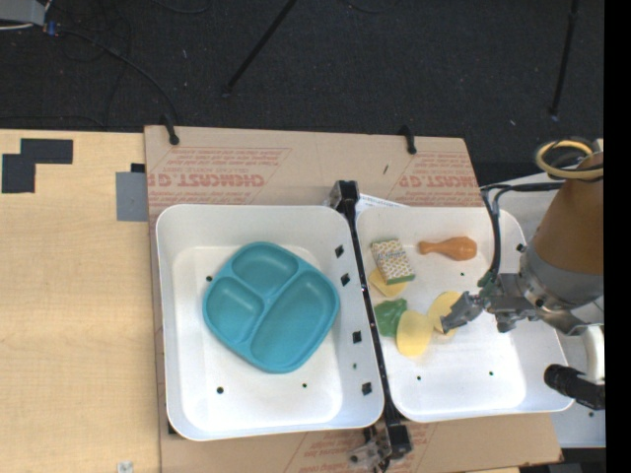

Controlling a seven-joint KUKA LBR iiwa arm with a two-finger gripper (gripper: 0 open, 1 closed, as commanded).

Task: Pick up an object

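Two shallow white bins are seen side by side on a sheet of printed cardboard (pixel 246 170), which rests on a pale wooden bench (pixel 69 313); beyond it a dark carpeted floor (pixel 296 47) is crossed by cables. The left bin (pixel 177 363) is occupied by a teal divided plate (pixel 271 306). In the right bin (pixel 473 387) a patterned sponge block (pixel 392 259), an orange drumstick-shaped toy (pixel 450 248), a green piece (pixel 389 315) and a yellow piece (pixel 414 335) are gathered toward the divider. The arm (pixel 572 235) is seen entering from the right, its gripper (pixel 455 313) lowered over a second yellow piece (pixel 444 302), which lies just beside the fingertips. Whether the jaws are spread or closed cannot be told.
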